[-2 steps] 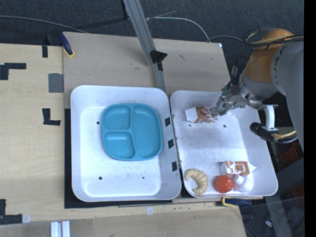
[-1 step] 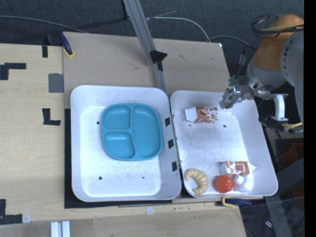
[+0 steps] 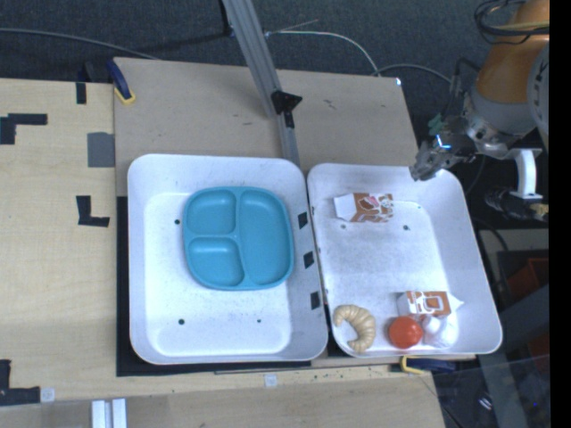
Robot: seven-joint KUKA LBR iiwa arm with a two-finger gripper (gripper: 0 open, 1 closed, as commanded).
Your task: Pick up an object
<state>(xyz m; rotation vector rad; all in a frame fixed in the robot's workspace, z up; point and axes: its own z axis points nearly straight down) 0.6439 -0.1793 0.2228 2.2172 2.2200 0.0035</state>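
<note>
White bins, two, side by side on the surface (image 3: 53, 239). Left bin (image 3: 152, 328) holds a blue divided plate (image 3: 238, 237). Right bin (image 3: 464, 239) holds the pickable items: a torn packet (image 3: 364, 206) near its far edge; a croissant (image 3: 357, 325), a red ball (image 3: 405, 332) and a second packet (image 3: 430, 304) grouped at the near edge, ball & packet about touching. My gripper (image 3: 426, 166) hangs over the right bin's far right corner, well apart from all items; whether it is spread or pressed together I cannot tell, & nothing visible in it. Risks, est.: the near group is crowded, so a descent there may nudge a neighbour or pinch two; the ball could roll off; flat packets may slip; bin wall may block an approach.
</note>
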